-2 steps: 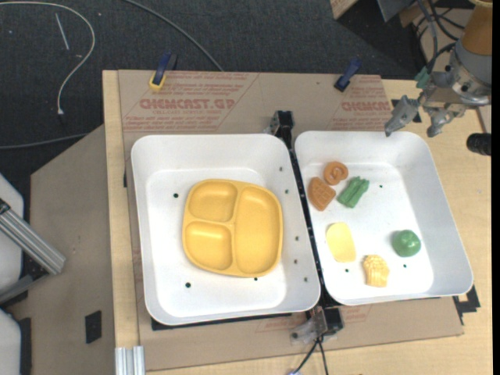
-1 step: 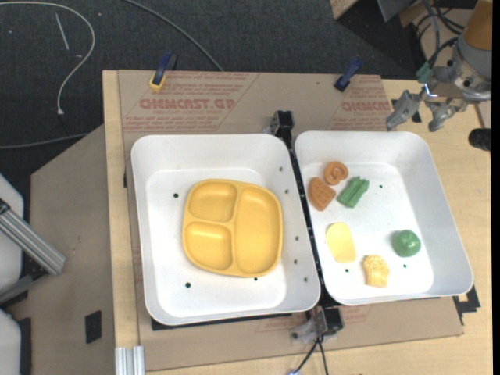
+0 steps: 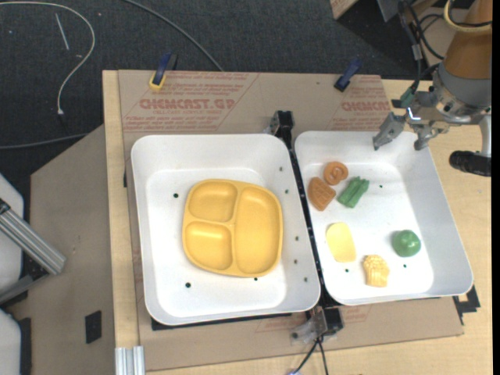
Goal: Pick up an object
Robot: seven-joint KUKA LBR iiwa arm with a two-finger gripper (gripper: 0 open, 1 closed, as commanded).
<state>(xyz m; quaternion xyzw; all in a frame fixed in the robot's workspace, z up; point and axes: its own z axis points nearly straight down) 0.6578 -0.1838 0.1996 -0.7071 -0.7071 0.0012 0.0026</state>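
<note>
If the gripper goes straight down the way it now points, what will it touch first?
Most likely bare white floor at the back of the right bin. The gripper, fingers spread, hangs over that far edge; the nearest item, the brown spiral piece, lies well to the side. Depth is hard to judge, so it might strike the rim.

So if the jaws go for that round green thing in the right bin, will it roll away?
Likely. The green ball looks rounded, so a nudge may send it rolling. It sits apart from the other toys, so nothing would stop it before the bin wall. It probably weighs little.
</note>
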